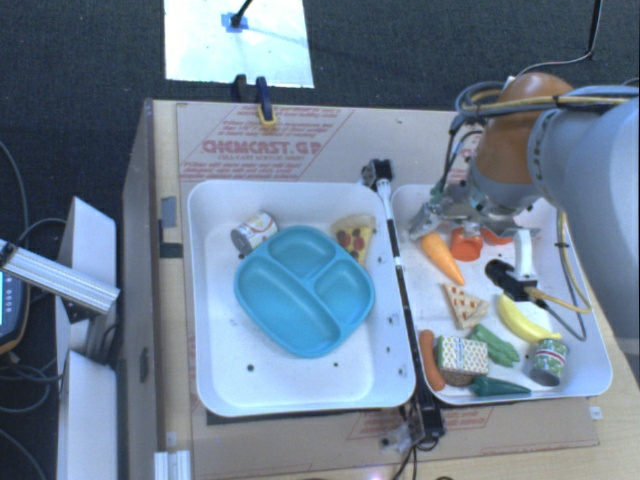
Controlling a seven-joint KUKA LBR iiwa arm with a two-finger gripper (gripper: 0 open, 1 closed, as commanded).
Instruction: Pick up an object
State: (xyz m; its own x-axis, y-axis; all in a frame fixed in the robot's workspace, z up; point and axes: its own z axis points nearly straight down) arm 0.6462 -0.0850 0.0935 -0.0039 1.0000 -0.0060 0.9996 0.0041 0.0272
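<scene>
Dark carpet | cardboard-topped bench [260, 143] | two white bins [215, 268] | gripper [432, 220] over carrot [440, 254]

**Bright, even overhead light; slightly soft picture**

The bench is lit brightly and evenly from above. The two white bins [215, 368] are rendered almost overexposed, with a faint bluish cast at their rims. Only short, soft shadows are cast beneath the blue tray [303, 290] and the toys. A pale square sheet [236, 26] on the dark floor is washed out by glare. The floor itself is left dim and grainy. Mild softness is seen throughout, and the printing on the cardboard [262, 146] is slightly blurred. The grey arm [585, 153] at the right is shown large and somewhat out of focus.
</scene>
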